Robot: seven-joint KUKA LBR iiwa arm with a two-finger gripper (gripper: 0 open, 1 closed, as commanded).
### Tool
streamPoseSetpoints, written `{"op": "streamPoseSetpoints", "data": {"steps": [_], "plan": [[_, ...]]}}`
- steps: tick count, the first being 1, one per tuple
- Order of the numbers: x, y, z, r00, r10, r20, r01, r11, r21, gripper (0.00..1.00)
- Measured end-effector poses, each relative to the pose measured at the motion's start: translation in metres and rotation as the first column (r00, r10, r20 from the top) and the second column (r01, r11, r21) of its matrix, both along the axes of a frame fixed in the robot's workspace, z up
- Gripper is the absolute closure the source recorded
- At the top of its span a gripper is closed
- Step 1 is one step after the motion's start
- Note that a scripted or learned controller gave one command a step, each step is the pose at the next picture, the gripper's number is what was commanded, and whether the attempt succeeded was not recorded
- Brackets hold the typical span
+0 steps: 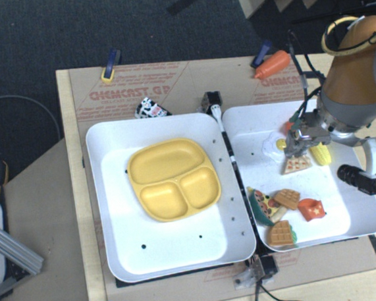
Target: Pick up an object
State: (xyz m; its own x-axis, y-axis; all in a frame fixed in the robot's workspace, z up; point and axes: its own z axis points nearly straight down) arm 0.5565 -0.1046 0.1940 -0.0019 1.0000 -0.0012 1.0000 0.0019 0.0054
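Observation:
My gripper (298, 144) hangs over the upper middle of the right bin (360, 219), just above a toy pizza slice (298, 163). A yellow corn piece (321, 154) lies right beside it, and a small yellow bit (281, 144) sits to its left. Lower in the same bin lie a second pizza slice (262, 205), a brown cookie-like piece (287, 198), a red toy (312, 209) and a waffle (281, 234). Nothing is seen lifted between the fingers.
The left bin (115, 219) holds a yellow three-compartment plate (173, 178). Black clamps (212, 102) sit along the seam between bins. An orange clamp (272, 65), a blue-yellow clamp (109, 67) and a black-and-white toy (149, 108) lie on the cardboard behind.

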Motion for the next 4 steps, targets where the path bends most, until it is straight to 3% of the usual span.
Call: {"op": "streamPoseSetpoints", "data": {"steps": [1, 3, 4], "plan": [[0.001, 0.000, 0.033, 1.000, 0.000, 0.001, 0.000, 1.000, -0.001, 1.00], [-0.004, 0.124, 0.031, 1.000, 0.005, -0.008, -0.005, 1.000, 0.004, 1.00], [0.011, 0.165, 0.027, 1.000, 0.003, -0.003, -0.003, 1.000, 0.002, 1.00]]}}
